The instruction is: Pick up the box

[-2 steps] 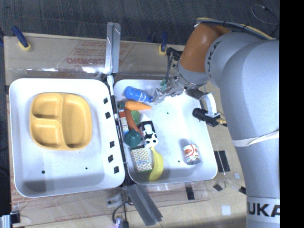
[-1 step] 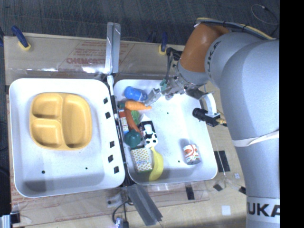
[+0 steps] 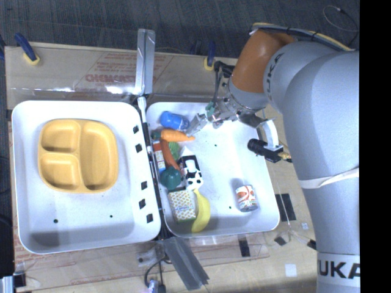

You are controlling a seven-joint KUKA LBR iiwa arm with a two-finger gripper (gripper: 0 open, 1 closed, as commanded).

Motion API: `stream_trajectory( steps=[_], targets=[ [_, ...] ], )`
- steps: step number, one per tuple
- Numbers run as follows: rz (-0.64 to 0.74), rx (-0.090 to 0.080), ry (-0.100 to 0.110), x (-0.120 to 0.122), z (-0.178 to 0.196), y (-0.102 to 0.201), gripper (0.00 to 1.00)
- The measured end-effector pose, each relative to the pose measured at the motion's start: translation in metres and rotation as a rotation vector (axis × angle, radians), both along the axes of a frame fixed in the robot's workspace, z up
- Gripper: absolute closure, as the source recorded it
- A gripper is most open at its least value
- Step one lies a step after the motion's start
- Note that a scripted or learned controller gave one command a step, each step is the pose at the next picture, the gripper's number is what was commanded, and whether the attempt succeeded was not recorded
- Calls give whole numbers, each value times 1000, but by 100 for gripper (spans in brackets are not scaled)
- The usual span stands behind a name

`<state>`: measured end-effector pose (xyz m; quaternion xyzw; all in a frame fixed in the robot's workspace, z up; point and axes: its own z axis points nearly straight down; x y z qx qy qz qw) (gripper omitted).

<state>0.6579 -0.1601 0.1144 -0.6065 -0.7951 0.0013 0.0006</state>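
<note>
From my end the arm is reaching in from the right over the right bin, with the orange band up near the bin's far edge. The gripper sits at the far left part of that bin, just beside the blue thing and the carrot; it's too small and cluttered there for me to tell how it's set, and I can't see anything pinched in it. The box, the little patterned one, is lying flat near the front left corner of the right bin, touching the banana on its right and just below the green ball. So it's well apart from the gripper. Along the same left wall there's a red bottle, and a black and white block just beside the ball. A red and white can lies on its own toward the front right. The left bin has a yellow divided plate in it.
</note>
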Motion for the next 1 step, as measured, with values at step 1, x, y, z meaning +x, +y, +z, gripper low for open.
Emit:
stream_trajectory(
  steps=[1],
  targets=[
    [0, 0, 0, 0, 0, 0, 0]
  ],
)
